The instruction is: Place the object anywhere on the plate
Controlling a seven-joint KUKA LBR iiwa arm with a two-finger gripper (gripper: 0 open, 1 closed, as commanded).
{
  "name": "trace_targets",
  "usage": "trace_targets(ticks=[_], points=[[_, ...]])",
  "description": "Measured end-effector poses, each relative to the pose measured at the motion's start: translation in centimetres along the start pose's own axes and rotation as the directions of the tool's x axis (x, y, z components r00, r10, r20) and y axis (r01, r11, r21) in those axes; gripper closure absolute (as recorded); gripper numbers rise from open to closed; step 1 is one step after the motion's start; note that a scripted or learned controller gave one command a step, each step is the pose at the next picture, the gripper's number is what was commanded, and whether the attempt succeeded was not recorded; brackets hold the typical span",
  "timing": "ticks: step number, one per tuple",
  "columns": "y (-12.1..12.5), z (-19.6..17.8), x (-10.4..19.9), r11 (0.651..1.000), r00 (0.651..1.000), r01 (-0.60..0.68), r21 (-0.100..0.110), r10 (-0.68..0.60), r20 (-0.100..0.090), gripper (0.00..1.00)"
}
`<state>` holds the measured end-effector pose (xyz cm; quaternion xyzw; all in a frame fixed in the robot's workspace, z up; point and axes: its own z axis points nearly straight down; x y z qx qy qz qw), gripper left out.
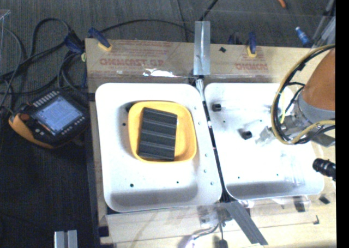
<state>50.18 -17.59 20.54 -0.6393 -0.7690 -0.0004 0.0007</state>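
Start at the gripper (265, 134): you see it as a pale, blurred tip low over the right bin (256, 182), towards that bin's right half. Its end is too small and washed out against the white floor, so you cannot tell how far open it is or whether it has hold of anything. Just left of the tip lies a small dark piece (246, 133), close to it; whether the two touch is not clear. A second small dark piece (216, 107) sits further away, near the bin's far left corner.

Behind the tip, the grey wrist (312, 115) comes in from the right, wrapped in a loop of yellow and black cables (282, 112), with the orange band (325, 80) above it at the frame's edge.

Look left and you find the task's thing well apart from the arm. The dark ridged block (158, 133) lies flat on the yellow plate (188, 139), roughly in its middle, long side running near to far, with yellow rim showing all round it. The plate rests in the left bin (112, 179), towards the bin's far half.

On the floor left of the bench, a handheld control pendant (54, 117) lies with its screen lit and black cords trailing from it.
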Motion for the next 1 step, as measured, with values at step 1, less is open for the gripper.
trace_targets(ticks=[1], points=[[0.0, 0.01, 0.0, 1.0, 1.0, 0.0, 0.0, 0.0, 0.0, 0.0]])
